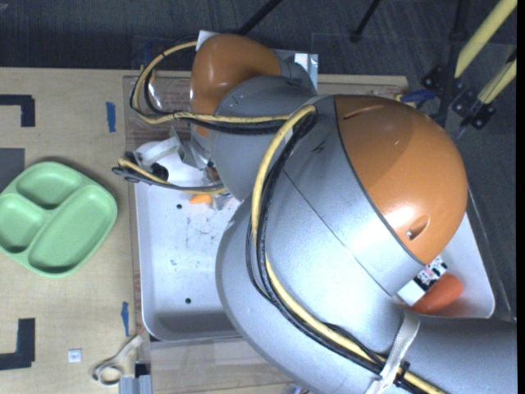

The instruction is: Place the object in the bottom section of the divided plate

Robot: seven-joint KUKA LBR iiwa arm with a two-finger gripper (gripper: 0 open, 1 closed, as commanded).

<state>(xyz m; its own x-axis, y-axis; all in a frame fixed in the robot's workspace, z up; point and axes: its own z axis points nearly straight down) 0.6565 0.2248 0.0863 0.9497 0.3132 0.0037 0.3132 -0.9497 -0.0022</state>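
Note:
The green divided plate (pixel 56 218) lies on the wooden bench left of the bins, with one long section along its lower right and two smaller ones at its upper left; nothing lies in it. My gripper (pixel 190 175) is low over the top of the left bin (pixel 168 290), mostly hidden under the grey wrist and the orange band. A small orange object (pixel 202 198) peeks out at the wrist's lower edge, just above the bin floor. Whether it sits between the fingers is hidden.
The arm's big grey and orange links cover the right half of the view and most of the right bin (pixel 484 298), where an orange-red thing (pixel 443 295) shows under the arm. Blue tape marks and black corner marks lie on the bench around the plate.

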